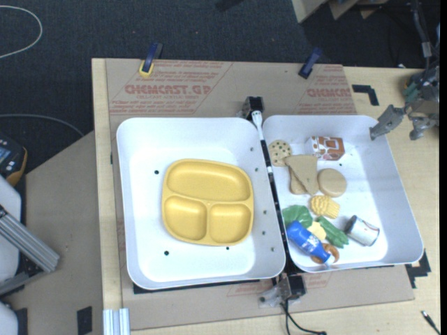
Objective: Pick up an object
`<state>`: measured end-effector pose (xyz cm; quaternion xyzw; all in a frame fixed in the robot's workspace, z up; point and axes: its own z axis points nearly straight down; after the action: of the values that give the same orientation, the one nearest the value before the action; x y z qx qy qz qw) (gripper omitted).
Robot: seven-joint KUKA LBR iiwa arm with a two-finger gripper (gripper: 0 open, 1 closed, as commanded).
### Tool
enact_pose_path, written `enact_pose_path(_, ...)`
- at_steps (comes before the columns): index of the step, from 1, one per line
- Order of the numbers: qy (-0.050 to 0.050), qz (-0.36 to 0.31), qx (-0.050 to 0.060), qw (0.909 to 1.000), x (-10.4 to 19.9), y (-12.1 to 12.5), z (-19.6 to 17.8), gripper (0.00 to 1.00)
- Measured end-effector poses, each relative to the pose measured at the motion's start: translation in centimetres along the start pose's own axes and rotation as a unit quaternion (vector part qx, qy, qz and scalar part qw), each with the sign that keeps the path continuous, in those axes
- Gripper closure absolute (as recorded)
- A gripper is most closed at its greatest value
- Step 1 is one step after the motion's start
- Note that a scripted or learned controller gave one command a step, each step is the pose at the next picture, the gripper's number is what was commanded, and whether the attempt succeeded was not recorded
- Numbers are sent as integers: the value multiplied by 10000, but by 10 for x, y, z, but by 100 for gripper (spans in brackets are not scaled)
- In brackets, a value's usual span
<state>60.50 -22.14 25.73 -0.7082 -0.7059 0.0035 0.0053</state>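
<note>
Dark carpet surrounds the desk (105,187). Toy food — a blue bottle (305,241), a cookie (280,149) — crowds the right bin (398,187); a yellow tray (207,202) fills the left. Gripper (408,117) hangs beyond the far right rim, jaws seemingly spread, nothing between — approach pending; next it must descend over one item.

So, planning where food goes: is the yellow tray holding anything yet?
Empty. The yellow tray shows three bare compartments in the left bin.

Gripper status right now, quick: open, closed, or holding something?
Gripper: open, holding nothing, above the right bin's far right corner.
</note>
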Motion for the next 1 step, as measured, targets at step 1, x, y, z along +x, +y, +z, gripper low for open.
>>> enact_pose_path(1, -18, -17, -68, 10000, 1, 2, -8, 0)
